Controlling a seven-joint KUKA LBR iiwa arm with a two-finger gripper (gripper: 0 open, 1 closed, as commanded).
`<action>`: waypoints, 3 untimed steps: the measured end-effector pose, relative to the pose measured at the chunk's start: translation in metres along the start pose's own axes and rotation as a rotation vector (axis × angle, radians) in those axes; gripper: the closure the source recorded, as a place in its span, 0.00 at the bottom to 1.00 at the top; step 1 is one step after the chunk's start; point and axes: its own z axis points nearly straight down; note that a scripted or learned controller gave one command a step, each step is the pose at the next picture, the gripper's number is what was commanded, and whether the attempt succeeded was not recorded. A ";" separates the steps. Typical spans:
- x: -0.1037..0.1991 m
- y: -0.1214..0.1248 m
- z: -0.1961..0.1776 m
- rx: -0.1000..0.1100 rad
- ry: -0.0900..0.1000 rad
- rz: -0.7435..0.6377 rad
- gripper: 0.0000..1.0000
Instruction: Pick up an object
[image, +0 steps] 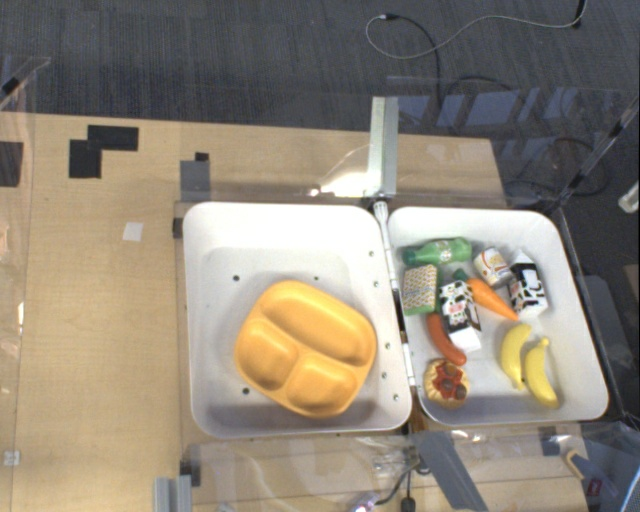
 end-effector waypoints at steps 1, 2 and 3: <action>-0.001 0.002 -0.013 -0.007 -0.010 -0.003 1.00; -0.001 0.002 -0.013 -0.007 -0.009 -0.003 0.00; -0.002 0.004 -0.027 -0.014 -0.019 -0.006 1.00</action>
